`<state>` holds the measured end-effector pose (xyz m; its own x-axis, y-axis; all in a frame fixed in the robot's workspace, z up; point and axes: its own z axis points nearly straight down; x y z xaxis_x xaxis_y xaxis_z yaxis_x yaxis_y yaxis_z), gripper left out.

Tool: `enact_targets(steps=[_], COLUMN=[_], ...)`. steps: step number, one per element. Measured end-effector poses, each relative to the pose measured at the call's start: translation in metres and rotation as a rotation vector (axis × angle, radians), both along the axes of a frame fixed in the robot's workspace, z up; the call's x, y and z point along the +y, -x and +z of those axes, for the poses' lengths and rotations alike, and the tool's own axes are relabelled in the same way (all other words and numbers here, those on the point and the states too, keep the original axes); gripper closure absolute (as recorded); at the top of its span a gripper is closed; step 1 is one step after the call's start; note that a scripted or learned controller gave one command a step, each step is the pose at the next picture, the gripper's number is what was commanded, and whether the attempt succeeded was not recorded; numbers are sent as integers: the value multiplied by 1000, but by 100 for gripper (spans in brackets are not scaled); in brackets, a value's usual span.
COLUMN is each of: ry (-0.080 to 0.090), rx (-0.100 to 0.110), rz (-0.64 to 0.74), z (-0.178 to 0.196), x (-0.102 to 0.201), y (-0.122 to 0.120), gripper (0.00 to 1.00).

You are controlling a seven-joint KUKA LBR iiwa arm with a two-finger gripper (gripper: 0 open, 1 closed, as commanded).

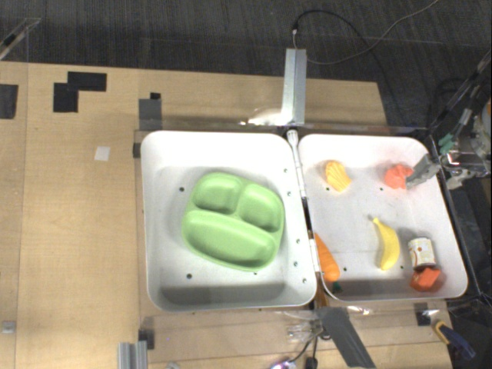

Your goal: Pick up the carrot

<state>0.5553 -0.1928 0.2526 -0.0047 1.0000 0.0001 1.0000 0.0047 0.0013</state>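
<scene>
The carrot [327, 260] is orange and lies along the left wall of the right bin [354, 206], near its front corner, its narrow end pointing toward the back. My gripper [420, 174] hangs at the far right side of that bin, its grey tip right beside a red item [397, 177]. It is well away from the carrot, up and to the right of it. Nothing of the carrot is hidden.
The right bin also holds a yellow-orange lumpy item [337, 175], a banana [387, 244], a small can [420, 252] and an orange-red item [426, 280]. A green divided plate [231, 220] lies in the left bin [165, 198]. Cables hang at the far right.
</scene>
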Motion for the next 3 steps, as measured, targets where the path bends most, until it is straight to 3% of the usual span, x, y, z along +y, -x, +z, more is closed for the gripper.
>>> enact_targets(steps=[1,2,3], ry=[1,2,4], rx=[-5,-6,-9], rz=[122,201,234], z=[-51,-156,-61], x=[63,79,7], y=[-75,-112,-116], gripper=[0,0,0])
